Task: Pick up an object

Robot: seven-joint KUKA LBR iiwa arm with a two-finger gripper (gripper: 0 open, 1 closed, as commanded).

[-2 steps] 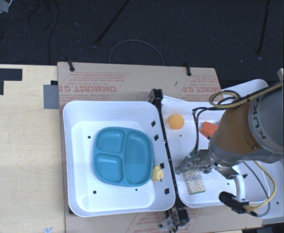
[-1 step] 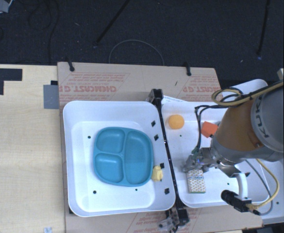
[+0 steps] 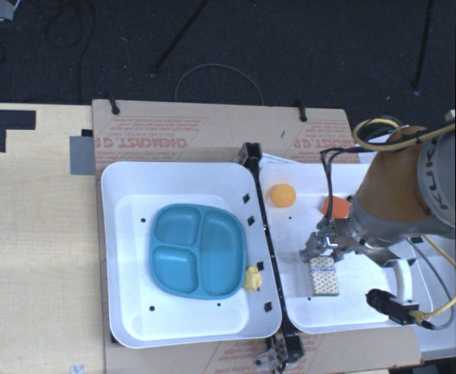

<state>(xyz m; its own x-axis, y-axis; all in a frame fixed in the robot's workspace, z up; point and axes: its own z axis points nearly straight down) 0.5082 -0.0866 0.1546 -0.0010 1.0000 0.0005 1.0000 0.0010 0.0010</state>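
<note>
Pincer [image 3: 319, 248] sits low in the right bin, right of frame centre, its tip directly above and touching or nearly touching the small patterned packet [image 3: 324, 277]; whether it is wide, narrow or gripping cannot be told from this angle. Behind it the arm [image 3: 399, 189] enters from the right edge (orange band uppermost). On the tabletop [image 3: 33, 248], cardboard underlies two white bins. The left bin [image 3: 126, 181] fills the centre and carries a blue divided plate [image 3: 196, 249]. The right bin [image 3: 305, 318] holds the packet at lower middle, an orange ball [image 3: 283, 195] toward its upper left, and a red-orange item [image 3: 337, 206] beside the arm. A small yellow piece [image 3: 252, 278] lies at the plate's lower right.
</note>
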